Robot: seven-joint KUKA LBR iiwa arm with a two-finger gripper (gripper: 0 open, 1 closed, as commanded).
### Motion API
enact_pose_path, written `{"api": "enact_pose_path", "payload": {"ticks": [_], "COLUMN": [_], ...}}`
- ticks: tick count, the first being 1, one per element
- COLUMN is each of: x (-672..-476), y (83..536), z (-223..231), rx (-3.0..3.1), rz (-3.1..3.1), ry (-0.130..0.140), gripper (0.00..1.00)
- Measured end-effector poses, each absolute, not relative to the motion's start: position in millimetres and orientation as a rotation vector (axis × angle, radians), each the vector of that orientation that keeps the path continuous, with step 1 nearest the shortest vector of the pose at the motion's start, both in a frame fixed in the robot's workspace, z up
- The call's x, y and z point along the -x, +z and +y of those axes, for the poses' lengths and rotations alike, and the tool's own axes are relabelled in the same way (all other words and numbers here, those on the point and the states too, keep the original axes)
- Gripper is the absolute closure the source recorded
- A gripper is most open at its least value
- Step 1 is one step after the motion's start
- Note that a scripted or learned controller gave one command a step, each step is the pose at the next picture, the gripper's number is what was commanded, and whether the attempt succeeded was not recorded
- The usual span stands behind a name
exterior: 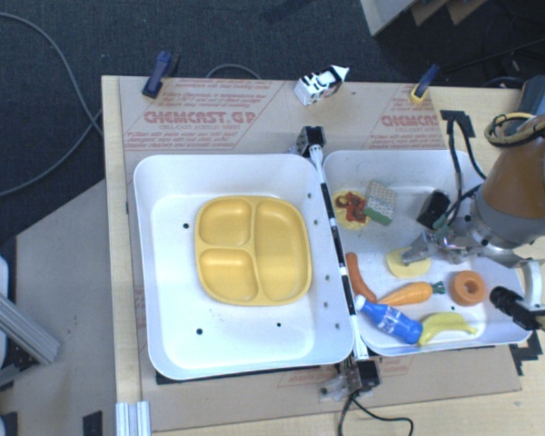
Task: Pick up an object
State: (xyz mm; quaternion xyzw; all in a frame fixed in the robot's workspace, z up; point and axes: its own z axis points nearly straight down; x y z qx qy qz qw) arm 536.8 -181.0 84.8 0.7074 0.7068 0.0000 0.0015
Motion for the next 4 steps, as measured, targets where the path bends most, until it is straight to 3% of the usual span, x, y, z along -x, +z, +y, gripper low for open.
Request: {"api": "enact_pose_path", "payload": {"ticks": [1, 2, 3, 4], "x": [-603.8, -646.1, -587.2, -587.7], "y": [85, 85, 84, 95], "z": [-218, -188, -189, -189], "rx": [-2.219, -2.223, -2.222, -2.221], "rz": [2.231, 2.229, 2.222, 2.221], "ry": [0.009, -0.005, -0.001, 0.000], "gripper": [0.00, 0.00, 0.00, 1.00]}}
